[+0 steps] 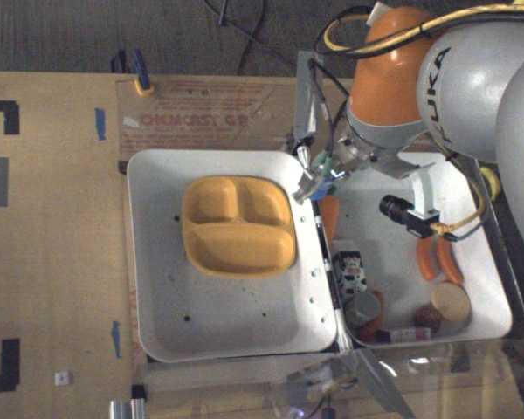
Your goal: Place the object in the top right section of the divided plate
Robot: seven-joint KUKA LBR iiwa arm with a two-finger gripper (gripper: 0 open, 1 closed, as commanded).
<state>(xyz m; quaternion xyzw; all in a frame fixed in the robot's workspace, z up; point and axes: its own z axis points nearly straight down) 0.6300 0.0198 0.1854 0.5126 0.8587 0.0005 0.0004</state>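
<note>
Your gripper hangs over the rim between the two bins, just above an orange carrot-like object at the right bin's left wall; whether its fingers grip it, you cannot tell. The divided plate sits in the left bin, so this looks like the pick-up; next you'd carry the object to the plate's top right section.

A robotics lab. A KUKA arm trailing loose cables reaches over a plywood table marked with black tape and blue tape. Two white bins are fixed side by side, one holding toy food. Grey carpet lies beyond.
</note>
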